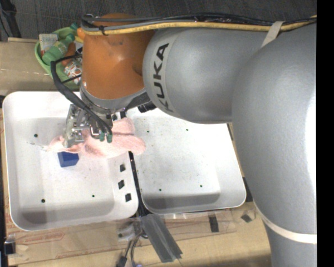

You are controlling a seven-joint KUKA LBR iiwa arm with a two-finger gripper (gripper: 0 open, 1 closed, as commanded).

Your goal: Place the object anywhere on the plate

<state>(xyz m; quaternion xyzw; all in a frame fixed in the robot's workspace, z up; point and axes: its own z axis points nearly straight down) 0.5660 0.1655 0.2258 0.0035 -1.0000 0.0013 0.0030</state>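
Grey arm (222,65), white bins (22,193), wooden bench (89,243)

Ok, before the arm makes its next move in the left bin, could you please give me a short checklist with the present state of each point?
1. Blue block located: ok, it lies in the left bin.
2. Pink plate located: ok, it lies in the same bin, against the edge shared with the right bin, partly under the arm.
3. Block on the plate: not ok, it sits on white bin floor, next to the plate's left end.
4. Gripper above the block: cannot tell; it appears slightly behind it, over the plate's left end.
5. Block between the fingers: not ok, it lies apart from the gripper.
6. Finger opening: cannot tell.
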